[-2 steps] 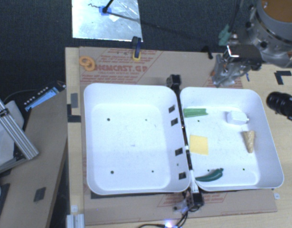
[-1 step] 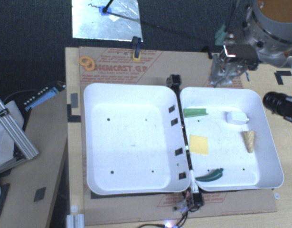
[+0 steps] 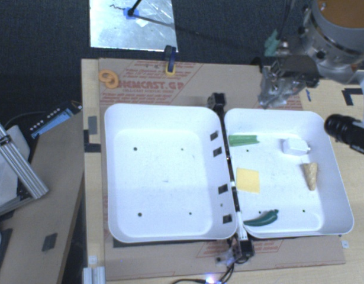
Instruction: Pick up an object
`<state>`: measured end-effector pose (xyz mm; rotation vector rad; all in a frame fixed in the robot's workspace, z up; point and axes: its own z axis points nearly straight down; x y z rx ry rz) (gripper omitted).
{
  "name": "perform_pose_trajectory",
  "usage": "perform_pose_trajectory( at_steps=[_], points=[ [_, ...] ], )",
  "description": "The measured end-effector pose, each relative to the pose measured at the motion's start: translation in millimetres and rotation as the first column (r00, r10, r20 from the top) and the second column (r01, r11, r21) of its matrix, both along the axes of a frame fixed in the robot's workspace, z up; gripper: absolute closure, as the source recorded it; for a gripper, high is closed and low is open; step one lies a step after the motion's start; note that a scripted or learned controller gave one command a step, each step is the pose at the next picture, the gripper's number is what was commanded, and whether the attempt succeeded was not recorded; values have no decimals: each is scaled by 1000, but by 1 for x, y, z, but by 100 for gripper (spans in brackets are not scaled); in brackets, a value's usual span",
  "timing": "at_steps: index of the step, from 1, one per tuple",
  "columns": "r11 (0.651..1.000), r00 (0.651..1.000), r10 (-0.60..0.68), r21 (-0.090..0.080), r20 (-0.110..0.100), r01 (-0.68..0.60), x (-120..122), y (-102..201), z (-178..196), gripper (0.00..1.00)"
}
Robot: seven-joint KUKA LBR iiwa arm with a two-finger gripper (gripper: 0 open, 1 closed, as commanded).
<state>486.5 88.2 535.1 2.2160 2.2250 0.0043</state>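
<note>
Five small things sit in the right bin [image 3: 329, 215]: a light green strip [image 3: 243, 139], a white block [image 3: 295, 147], a tan cone-ish piece [image 3: 311, 174], a yellow square [image 3: 248, 180] and a dark green pepper-looking thing [image 3: 262, 218], so nothing's been picked yet. Gripper [image 3: 279, 93] hangs over the bin's far rim, carrying nothing that I can see. Basically the whole job is left: choose one, drop down, grab, lift.

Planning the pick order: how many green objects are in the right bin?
2. A light green piece lies near the bin's far left corner; a dark green one lies at the near edge. None looks hidden.
</note>
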Motion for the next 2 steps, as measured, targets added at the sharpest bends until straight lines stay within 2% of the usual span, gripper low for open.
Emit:
perform_pose_trajectory(
  at_steps=[2],
  points=[
    [1000, 1000, 0, 0, 0, 0, 0, 15, 0, 100]
  ],
)
